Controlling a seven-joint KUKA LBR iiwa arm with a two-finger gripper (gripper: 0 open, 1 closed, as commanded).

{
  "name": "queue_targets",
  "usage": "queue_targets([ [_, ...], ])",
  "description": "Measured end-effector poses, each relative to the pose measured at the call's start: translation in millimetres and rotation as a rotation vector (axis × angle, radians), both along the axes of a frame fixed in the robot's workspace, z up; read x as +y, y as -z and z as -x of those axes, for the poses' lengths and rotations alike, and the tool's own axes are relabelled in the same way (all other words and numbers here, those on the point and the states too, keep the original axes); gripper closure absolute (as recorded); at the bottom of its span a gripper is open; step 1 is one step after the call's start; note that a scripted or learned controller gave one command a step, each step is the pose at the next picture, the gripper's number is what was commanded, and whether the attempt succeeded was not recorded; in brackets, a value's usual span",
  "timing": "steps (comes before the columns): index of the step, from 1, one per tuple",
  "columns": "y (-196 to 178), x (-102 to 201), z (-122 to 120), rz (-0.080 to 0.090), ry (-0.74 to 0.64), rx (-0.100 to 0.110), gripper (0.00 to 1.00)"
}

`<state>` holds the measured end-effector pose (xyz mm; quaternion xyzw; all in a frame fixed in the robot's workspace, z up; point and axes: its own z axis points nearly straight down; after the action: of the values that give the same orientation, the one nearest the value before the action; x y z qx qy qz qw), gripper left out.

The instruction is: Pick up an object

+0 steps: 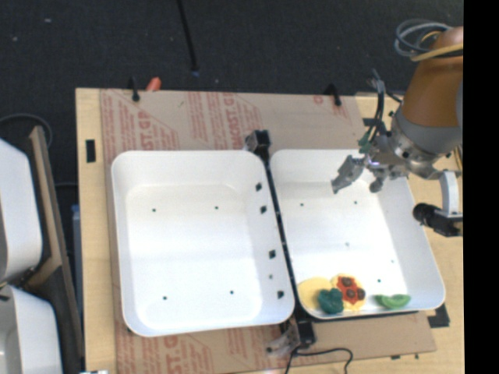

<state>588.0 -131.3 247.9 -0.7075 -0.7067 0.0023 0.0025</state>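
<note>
the kuka arm (433, 92) is reaching in over the right bin (390, 232), its orange band sitting above the grey wrist at that bin's far right corner. the gripper (360, 174) is hanging over the far part of the right bin, near its far wall, with its two grey fingers (344, 178) spread apart and pointing down toward the bin floor; nothing is sitting between them, so it is carrying no object. the task's things are lying well apart from the gripper, bunched along the near edge of the right bin: a yellow object (310, 291) is resting nearest the divider between the bins, a dark green lumpy object (330, 301) is lying against it, an orange and red toy (349, 287) is sitting just beside the green one and touching it, and a small bright green object (394, 301) is lying toward the near right corner, apart from the cluster. what exactly each of these is cannot be told at this size. the left bin (195, 240) is sitting flush beside the right bin, a row of black clips running along the seam between them. both bins are resting on a cardboard-covered worktop (195, 119) printed with red lettering.
</note>
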Motion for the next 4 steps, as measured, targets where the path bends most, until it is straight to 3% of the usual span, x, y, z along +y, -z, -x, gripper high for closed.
queue_targets([
  [1, -4.1, 0.1, -1.3, 0.001, -0.001, -0.008, 0.0],
  [4, 139.5, 1.7, -9.8, 0.0, -0.001, -0.003, 0.0],
])
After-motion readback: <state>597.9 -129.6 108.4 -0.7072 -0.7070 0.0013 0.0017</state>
